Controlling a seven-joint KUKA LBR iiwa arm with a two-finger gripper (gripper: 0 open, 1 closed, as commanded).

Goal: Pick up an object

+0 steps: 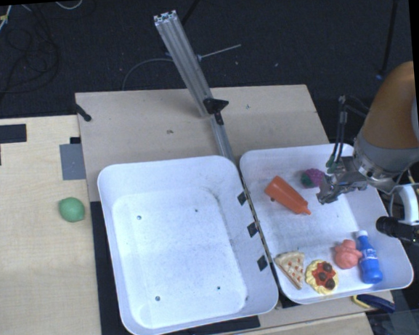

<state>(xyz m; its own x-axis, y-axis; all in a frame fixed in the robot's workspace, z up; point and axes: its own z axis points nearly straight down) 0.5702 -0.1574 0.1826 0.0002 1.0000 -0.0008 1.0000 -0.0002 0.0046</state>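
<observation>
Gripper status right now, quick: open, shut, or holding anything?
Gripper: cannot be told; it hovers over the right bin between the orange carrot and the purple item, with nothing visibly held.

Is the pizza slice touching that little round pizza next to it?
Touching. The camera view shows the pizza slice with its right edge against the round pizza, no white bin floor between them.

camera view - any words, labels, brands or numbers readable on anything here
No text can be read.
Blue bottle in the right bin: if it bears a label, it is too small and blurred to read.
Orange carrot-like toy, pizza slice, round pizza toy, pink toy, purple toy: no lettering seen.
Left bin, green ball, arm's orange band: no markings legible.
</observation>
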